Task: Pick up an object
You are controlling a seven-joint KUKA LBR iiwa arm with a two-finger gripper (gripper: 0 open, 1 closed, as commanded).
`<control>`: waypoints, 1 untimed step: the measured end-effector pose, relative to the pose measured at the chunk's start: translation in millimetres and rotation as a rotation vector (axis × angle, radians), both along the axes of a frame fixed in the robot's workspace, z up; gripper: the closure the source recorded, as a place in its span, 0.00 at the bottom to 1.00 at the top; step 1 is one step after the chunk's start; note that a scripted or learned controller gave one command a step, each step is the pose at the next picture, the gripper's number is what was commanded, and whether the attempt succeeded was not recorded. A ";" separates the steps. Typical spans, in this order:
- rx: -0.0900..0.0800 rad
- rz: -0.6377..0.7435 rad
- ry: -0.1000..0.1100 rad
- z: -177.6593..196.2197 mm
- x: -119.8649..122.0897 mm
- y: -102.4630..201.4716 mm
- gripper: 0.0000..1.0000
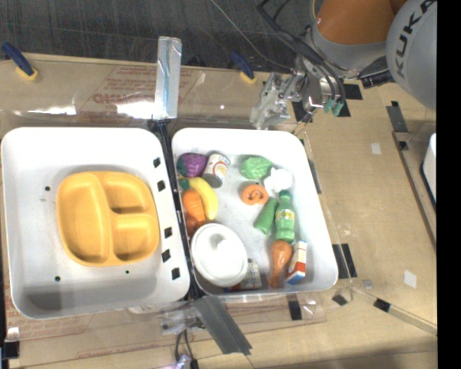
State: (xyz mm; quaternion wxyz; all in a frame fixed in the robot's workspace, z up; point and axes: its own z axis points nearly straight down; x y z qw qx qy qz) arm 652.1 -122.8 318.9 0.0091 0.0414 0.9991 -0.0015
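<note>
Camera view, looking down at a slant on both bins.

Left white shallow bin (23,206): holds a yellow plastic divided tray (107,215), three compartments, lying flat near the bin's middle.

Right white shallow bin (316,206): crowded with toy food and small items.
- Far side: purple round toy, possibly a cabbage or grapes (190,164), too small to tell; just beside it a small tin can with a red-and-white label (218,164); then a green leafy plastic vegetable (255,167).
- A white crumpled lump (278,181) sits just beside the green leafy piece.
- Yellow toy banana (205,196) lies over an orange toy carrot (193,208) by the left wall.
- Orange ring-shaped piece (253,194) near the middle.
- Green plastic bottle (285,215) and a smaller green elongated piece (265,217) lie side by side, touching.
- White round lidded bowl (219,254) at the near side.
- Orange-brown drumstick-shaped toy (280,258) beside a small red, white and blue carton (297,262) in the near right corner.

Arm: grey with orange band, coming in at upper right. The two-finger gripper (280,102) hangs above the bench just beyond the right bin's far rim, apart from all objects. Its metal fingers are lost in glare against clear plastic sheeting; I cannot tell whether they stand apart or together. Nothing visible between them.
</note>
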 end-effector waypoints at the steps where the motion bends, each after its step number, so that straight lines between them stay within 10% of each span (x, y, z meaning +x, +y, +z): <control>1: 0.003 0.136 0.019 -43.8 -41.3 27.5 1.00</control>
